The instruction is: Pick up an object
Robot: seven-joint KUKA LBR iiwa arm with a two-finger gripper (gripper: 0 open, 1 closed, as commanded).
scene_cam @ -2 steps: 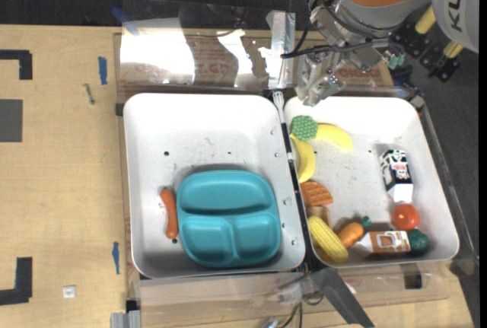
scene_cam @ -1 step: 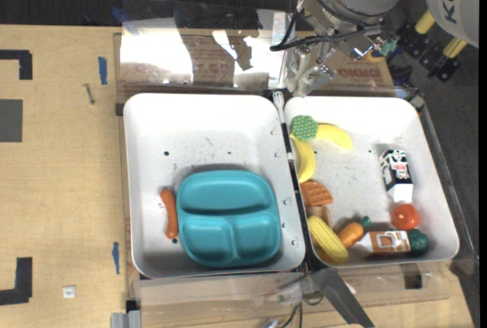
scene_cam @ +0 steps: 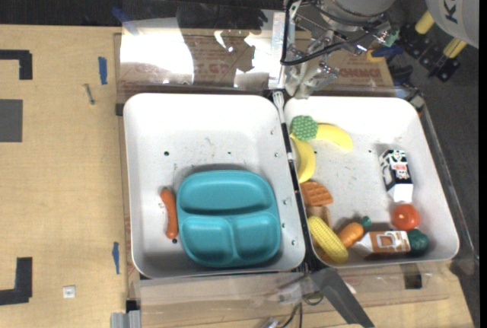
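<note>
Pincer: the pincer (scene_cam: 304, 83) hangs above the far rim where the two bins meet; whether it is released or clenched, I cannot tell.
Left bin (scene_cam: 198, 117): teal tray (scene_cam: 227, 218), carrot (scene_cam: 170, 212) beside it.
Right bin (scene_cam: 365, 117): banana (scene_cam: 332, 134), green ball (scene_cam: 303, 126), corn (scene_cam: 327, 238), tomato (scene_cam: 405, 215), cow bottle (scene_cam: 396, 167).
Progress: nothing looks lifted; choosing, descending and grasping are all left, as I judge it.
Nearest pick: green ball and banana, just below the pincer.
</note>
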